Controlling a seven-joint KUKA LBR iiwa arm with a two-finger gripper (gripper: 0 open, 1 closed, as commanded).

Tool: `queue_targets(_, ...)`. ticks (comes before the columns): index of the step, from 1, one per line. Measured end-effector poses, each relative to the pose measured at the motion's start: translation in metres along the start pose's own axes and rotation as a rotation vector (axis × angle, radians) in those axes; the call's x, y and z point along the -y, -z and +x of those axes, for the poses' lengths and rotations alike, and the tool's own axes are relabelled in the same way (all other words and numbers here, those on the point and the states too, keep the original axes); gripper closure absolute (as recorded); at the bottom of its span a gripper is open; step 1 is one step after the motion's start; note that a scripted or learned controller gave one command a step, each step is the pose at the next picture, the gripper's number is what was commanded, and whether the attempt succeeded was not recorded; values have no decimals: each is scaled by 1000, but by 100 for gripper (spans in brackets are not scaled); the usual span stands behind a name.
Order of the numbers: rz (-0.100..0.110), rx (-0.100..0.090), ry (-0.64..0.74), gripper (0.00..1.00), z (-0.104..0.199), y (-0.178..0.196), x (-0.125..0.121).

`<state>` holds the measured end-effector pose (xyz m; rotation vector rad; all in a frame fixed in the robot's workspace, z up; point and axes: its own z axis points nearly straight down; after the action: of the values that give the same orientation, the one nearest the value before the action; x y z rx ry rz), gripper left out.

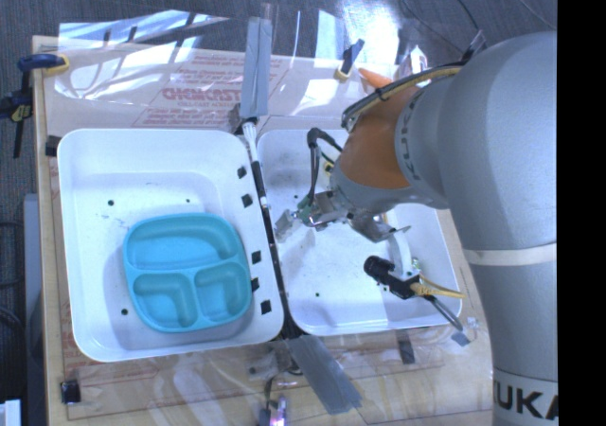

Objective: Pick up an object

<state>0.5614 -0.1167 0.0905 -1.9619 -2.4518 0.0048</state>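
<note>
A light blue divided plate (185,273) lies flat in the left bin (95,168), toward its front. My gripper (301,217) is low over the floor of the right bin (331,306), near its left wall and just right of the divider between the bins. The grey arm with its orange band (374,154) hides the back and right of that bin. A small greenish bit shows at the gripper's tip, too small to identify. I see nothing clearly held.
The two bins meet at a ridge with black clips (258,225). A blue clamp (38,62) sits at the bench's far left corner. An orange item (375,78) lies behind the right bin. Clear plastic sheet covers the bench's back.
</note>
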Motion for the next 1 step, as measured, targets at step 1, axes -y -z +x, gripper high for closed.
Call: queue_targets(1,1,-3,-8,0,12,-1,85)
